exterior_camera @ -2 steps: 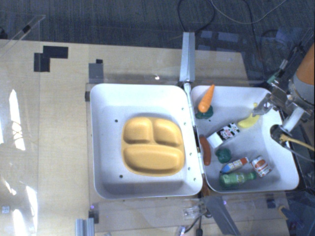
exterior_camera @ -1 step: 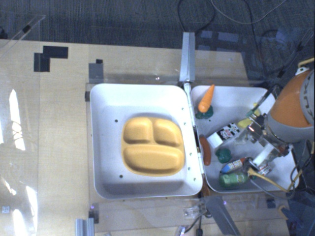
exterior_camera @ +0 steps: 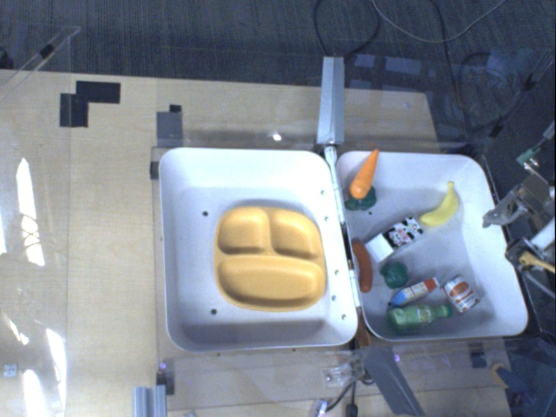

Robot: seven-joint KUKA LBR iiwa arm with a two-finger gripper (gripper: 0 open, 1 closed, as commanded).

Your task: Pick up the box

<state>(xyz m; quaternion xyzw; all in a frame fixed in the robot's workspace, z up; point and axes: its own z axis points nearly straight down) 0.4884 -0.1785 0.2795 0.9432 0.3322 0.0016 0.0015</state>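
The box (exterior_camera: 393, 238) is a small white carton with a black-and-white patch, lying tilted near the middle of the right bin (exterior_camera: 486, 181). The gripper (exterior_camera: 514, 210) is at the right rim of that bin, well to the right of the box and not touching it. Nothing shows between the gripper and the box except bare bin floor.
Around the box in the right bin lie a carrot (exterior_camera: 366, 174), a banana (exterior_camera: 441, 209), a brown sausage (exterior_camera: 363, 265), a green round piece (exterior_camera: 395, 274), a small bottle (exterior_camera: 415, 290), a can (exterior_camera: 460, 294) and a green bottle (exterior_camera: 418, 316). The left bin (exterior_camera: 182, 233) holds a yellow divided tray (exterior_camera: 268, 257).
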